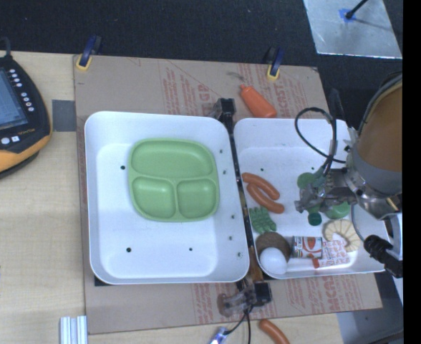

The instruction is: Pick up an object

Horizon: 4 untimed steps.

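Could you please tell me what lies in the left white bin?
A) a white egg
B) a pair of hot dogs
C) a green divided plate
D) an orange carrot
C: the green divided plate lies alone in the left bin, with its three compartments facing up.

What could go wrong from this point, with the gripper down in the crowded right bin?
The gripper sits low over a green item in the right bin, with nothing clearly between its fingers, so it may close on nothing. A banana slice and a flat packet lie close by and could be nudged or pinched along. The black cable looping beside the wrist might snag as the arm lifts.
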Each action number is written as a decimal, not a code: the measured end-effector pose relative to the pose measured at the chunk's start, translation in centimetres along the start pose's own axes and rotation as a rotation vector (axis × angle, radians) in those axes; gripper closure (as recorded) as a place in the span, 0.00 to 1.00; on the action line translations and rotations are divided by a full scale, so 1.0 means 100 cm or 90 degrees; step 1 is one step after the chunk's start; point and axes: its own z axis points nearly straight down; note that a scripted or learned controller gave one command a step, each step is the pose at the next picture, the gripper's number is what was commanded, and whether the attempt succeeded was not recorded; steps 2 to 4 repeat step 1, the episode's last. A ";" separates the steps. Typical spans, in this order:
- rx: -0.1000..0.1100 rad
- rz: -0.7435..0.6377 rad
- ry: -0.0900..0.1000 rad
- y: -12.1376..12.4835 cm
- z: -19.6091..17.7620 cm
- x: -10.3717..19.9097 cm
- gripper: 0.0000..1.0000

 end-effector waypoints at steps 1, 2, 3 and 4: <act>0.002 0.000 -0.001 0.059 0.031 0.036 1.00; 0.002 0.000 -0.001 0.059 0.031 0.036 1.00; 0.002 0.000 -0.001 0.059 0.031 0.036 1.00; 0.002 0.000 -0.001 0.059 0.031 0.036 1.00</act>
